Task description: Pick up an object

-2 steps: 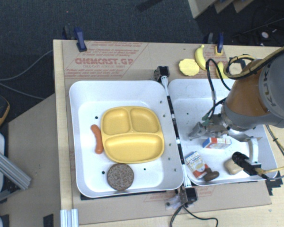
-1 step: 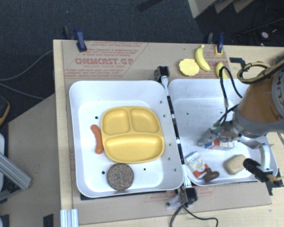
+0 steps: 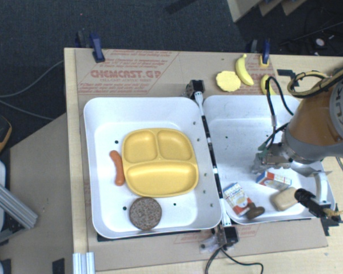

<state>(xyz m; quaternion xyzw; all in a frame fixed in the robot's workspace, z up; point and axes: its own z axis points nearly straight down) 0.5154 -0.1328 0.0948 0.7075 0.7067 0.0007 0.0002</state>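
One arm (image 3: 317, 127) low over rt bin (image 3: 234, 124).

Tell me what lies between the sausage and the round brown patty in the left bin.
Bare white bin floor; the sausage and patty lie apart, the yellow tray beside that stretch, in the camera view.

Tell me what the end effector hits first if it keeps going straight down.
Probably the right bin's floor, or the red-and-white packet just beside the end effector; depth is unclear from above.
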